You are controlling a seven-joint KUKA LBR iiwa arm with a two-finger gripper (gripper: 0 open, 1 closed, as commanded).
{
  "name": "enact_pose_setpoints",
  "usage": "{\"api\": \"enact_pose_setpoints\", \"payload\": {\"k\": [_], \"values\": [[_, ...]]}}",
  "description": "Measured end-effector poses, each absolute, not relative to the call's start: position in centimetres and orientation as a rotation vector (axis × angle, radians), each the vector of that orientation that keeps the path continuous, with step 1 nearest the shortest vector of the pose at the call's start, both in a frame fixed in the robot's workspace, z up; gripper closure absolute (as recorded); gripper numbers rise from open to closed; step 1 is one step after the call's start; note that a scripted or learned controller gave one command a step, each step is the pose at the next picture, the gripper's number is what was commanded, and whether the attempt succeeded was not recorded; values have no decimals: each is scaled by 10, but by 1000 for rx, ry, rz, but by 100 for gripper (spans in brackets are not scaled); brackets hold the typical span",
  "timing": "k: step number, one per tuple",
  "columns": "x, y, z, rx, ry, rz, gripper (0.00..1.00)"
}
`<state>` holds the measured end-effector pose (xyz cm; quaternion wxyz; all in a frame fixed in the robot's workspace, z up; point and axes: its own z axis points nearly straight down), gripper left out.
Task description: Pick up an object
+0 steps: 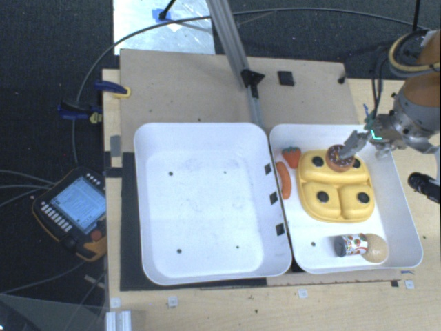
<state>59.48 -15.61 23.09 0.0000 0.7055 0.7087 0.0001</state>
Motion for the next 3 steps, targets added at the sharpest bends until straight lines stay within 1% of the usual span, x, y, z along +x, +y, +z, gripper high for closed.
{"api": "enact_pose_setpoints", "payload": {"k": [1,2,3], "values": [[595,-156,232,2215,2226,2,0],[605,-156,184,2216,2228,-2,0],[605,-165,126,2221,2224,-3,0]]}}
